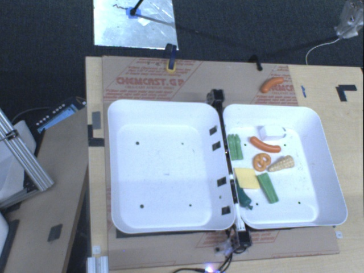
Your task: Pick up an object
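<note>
The right bin holds several toy food items. A white block lies near its back, with an orange sausage just in front of it. A pretzel and a tan cone sit side by side in the middle. A green bean pod lies along the left wall. A yellow cheese slab, a green stick and a dark teal piece lie toward the front. A second orange sausage rests on the cardboard behind the bin.
The left bin stands beside the right one, joined by black clips along the shared wall. A yellow and blue clamp sits at the cardboard's back edge. A metal rail leans at the far left.
</note>
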`<state>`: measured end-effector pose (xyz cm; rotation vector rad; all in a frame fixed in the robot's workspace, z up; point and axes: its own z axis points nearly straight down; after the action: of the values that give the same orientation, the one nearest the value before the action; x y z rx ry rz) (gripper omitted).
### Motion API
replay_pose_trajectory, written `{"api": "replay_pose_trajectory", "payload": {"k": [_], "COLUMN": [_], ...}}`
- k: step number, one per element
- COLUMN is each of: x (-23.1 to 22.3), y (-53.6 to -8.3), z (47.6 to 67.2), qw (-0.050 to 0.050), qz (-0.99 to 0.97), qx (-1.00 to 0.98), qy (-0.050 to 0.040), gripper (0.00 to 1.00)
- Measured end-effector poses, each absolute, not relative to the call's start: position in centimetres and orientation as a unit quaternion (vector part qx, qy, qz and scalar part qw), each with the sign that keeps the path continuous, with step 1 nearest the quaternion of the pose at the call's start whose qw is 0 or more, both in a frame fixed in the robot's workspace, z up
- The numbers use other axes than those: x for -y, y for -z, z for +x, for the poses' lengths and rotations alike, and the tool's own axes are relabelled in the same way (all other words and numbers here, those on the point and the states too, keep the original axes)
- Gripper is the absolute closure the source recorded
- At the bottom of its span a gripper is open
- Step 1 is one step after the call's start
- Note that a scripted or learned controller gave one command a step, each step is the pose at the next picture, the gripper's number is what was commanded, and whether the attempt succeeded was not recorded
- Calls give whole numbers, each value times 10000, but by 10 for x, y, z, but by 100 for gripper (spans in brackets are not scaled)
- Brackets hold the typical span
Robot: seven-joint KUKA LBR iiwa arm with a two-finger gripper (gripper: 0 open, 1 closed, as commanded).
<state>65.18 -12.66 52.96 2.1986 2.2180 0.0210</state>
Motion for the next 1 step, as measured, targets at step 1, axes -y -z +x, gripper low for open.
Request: {"api": "replay_pose_trajectory", "payload": {"k": [1], "x": [211], "y": [-447], "z": [668], "qw": [5], "qz": [7085], "qx": [-7057], "qy": [13], "gripper": [100]}}
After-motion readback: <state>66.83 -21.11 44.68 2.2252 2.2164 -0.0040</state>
